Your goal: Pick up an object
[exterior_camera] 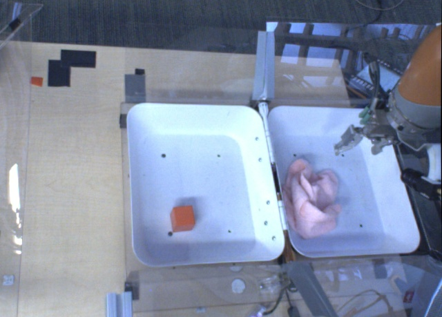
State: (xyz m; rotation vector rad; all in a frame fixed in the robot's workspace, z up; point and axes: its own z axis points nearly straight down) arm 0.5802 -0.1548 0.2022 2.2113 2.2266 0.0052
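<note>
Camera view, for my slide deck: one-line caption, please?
Gripper hovers over the right bin near pink cloth; orange cube in the left bin.

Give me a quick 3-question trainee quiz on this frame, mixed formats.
1. True or false: the orange block lies in the right bin.
2. Multiple choice: what lies in the right bin? A) a blue cup B) a crumpled pink cloth C) a green ball
3. Fill in: the pincer is above the ___ bin, up and to the right of the cloth in the camera view.

Key: 1. False, it lies in the left bin, toward its near left part. 2. B. 3. right.
</note>
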